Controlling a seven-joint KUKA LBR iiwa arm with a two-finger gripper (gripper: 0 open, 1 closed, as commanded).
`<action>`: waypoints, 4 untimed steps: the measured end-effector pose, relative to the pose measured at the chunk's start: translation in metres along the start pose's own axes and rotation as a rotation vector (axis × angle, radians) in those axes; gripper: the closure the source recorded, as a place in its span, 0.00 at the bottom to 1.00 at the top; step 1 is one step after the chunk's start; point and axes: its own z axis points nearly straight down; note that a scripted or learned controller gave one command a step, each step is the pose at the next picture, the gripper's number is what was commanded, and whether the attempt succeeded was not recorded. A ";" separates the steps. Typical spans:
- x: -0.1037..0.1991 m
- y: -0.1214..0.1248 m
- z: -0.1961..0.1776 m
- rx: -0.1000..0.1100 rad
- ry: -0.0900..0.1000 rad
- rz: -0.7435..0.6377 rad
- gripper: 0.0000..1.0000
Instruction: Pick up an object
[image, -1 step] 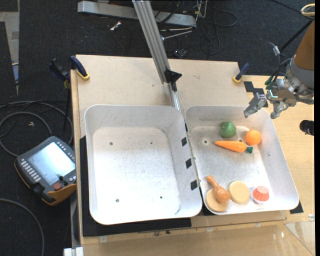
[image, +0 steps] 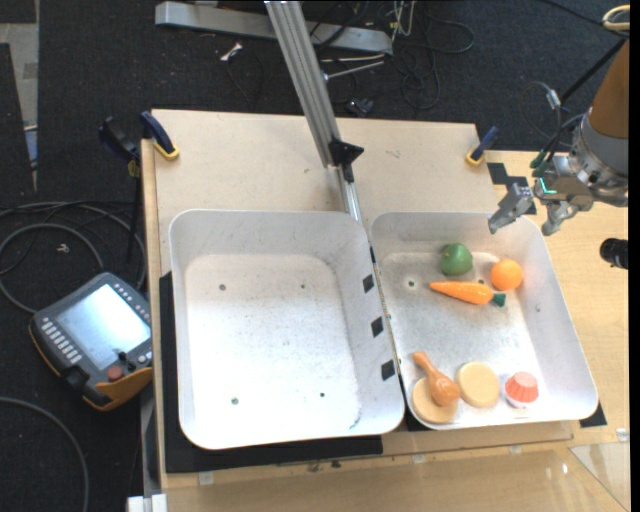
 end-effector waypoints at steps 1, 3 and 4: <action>-0.002 -0.002 0.064 0.006 0.002 0.004 0.00; 0.008 -0.007 0.165 -0.002 0.002 0.004 0.00; 0.008 -0.005 0.152 -0.009 0.000 0.003 1.00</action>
